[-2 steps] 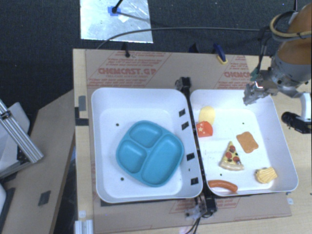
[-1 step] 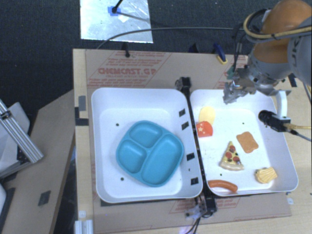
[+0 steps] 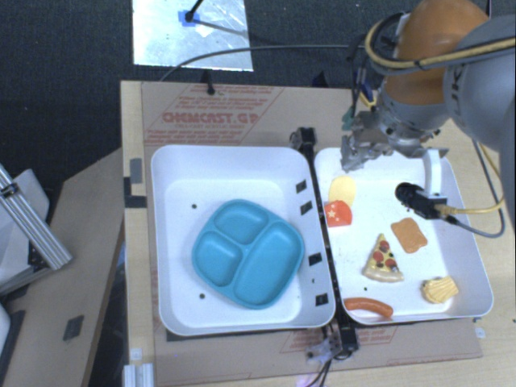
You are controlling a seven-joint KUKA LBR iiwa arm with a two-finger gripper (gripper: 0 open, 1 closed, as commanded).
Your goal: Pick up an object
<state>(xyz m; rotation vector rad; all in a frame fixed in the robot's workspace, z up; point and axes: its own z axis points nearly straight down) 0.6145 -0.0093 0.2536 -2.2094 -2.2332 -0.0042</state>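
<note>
My gripper (image 3: 355, 161) hangs over the far left part of the right bin (image 3: 463, 240), just above a pale yellow piece (image 3: 343, 189). A red piece with a white star (image 3: 338, 214) lies against that yellow piece on its near side. Further toward the front lie a pizza slice (image 3: 384, 260), a brown toast-like slab (image 3: 409, 235), a yellow crinkled chip (image 3: 439, 289) and a sausage (image 3: 369, 306). Nothing shows between the fingers.
The left bin (image 3: 173, 176) holds a blue divided plate (image 3: 247, 252). A black clamp strip (image 3: 317, 232) runs along the seam between the bins. A foil sheet (image 3: 192, 22) lies beyond the bench.
</note>
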